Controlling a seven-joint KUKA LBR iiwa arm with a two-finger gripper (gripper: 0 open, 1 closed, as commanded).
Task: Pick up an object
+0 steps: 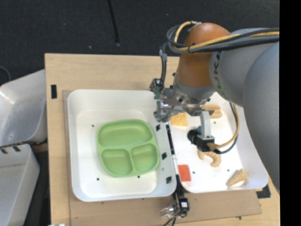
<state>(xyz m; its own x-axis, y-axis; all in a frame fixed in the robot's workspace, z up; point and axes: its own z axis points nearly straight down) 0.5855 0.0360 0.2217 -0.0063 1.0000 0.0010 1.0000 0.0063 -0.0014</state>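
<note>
— Where is the gripper (163,105)?
— Low over the wall between the two bins, toward their far edge; the wrist hides it, so I cannot tell how the jaws stand or whether they hold anything.
— What is there to pick?
— In the right bin (249,159): a yellow wedge (178,121) just beside the gripper; a red block (184,173) near the front left corner; a tan curved piece (210,157) mid-bin; a tan wedge (236,178) by the front right corner.
— And the left bin (77,140)?
— A green divided plate (128,147).
— Any writing?
— Dark letters on the grey arm (249,69); unreadable.
</note>
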